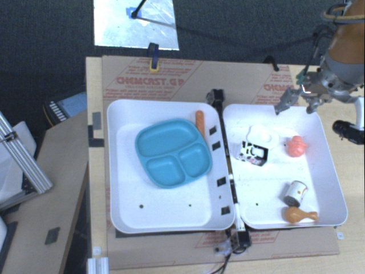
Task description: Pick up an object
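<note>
Objects: you are looking at four small things lying in the right bin (331,170). A pink rounded toy (295,146) is sitting near the far right wall, a white and black item (255,148) is lying toward the divider side, a small grey and white cylinder (294,193) is resting nearer you, and an orange-tan drumstick-shaped toy (300,214) is lying just beside the near rim.

Gripper: your gripper (299,100) is hanging above the far right corner of the right bin, its two fingers spread apart with nothing between them. It is sitting well apart from every object, the pink rounded toy being the nearest.

Arm: the arm (345,56) is reaching in from the right edge of the view, its orange band showing above the grey wrist, and the wrist is angling down and leftward toward the bin's far rim.

Left bin: the left bin (122,198) is carrying a blue divided plate (173,152) lying flat near its middle, with a slim orange stick (199,122) lying at the plate's far right edge.

Worktop: the worktop (171,80) is showing a brown cardboard sheet under both bins, with a yellow clamp (154,59) gripping its far edge.
</note>
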You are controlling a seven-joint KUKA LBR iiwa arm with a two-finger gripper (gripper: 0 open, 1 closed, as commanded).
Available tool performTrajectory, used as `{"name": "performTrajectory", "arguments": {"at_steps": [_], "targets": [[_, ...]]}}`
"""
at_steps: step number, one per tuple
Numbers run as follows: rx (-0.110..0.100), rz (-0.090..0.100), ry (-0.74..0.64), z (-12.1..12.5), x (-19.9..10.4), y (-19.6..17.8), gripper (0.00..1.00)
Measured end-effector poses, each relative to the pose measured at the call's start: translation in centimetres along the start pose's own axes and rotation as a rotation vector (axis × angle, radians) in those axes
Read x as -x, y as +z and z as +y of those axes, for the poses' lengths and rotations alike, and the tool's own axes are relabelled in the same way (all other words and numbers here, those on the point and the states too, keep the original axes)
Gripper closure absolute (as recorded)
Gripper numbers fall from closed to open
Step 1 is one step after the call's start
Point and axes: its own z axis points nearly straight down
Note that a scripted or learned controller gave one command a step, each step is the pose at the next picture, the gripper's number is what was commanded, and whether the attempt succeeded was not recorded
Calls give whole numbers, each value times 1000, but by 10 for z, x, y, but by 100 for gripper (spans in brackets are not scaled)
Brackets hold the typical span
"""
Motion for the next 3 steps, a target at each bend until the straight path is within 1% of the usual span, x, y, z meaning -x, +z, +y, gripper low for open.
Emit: {"name": "performTrajectory", "arguments": {"at_steps": [1, 2, 3], "targets": [[-1, 0, 1, -8, -6, 54, 0], [-2, 0, 2, -1, 2, 105, 0], [-2, 0, 2, -2, 5, 147, 0]]}}
